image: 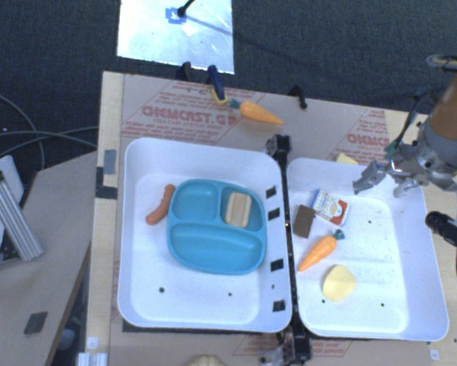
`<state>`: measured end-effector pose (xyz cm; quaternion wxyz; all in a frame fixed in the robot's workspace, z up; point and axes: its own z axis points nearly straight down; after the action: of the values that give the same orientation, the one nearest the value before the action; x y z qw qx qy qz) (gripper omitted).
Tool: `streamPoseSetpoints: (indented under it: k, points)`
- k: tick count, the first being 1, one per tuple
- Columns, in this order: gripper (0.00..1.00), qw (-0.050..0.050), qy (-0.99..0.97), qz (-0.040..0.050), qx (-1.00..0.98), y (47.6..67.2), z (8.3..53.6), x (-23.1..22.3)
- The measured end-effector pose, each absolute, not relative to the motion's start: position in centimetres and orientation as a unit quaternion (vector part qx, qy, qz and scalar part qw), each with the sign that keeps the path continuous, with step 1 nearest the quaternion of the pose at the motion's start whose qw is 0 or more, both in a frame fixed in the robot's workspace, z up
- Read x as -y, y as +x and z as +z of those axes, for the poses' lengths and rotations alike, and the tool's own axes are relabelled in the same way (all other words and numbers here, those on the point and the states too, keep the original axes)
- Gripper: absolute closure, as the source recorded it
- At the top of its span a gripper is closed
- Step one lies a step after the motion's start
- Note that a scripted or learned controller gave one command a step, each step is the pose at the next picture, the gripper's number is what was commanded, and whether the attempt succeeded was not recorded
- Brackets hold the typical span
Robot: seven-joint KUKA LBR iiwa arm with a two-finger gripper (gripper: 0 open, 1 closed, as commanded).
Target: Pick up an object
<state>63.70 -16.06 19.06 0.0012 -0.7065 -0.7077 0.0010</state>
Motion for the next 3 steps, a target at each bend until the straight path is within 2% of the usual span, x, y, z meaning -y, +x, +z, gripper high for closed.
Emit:
streamPoseSetpoints:
  k: [2, 3]
  points:
    - [0.0, -0.001, -0.706, -0.002, 0.708, 64.6, 8.8, 15.8]
    - [0.0, -0.003, -0.705, -0.0022, 0.709, 64.9, 9.0, 15.9]
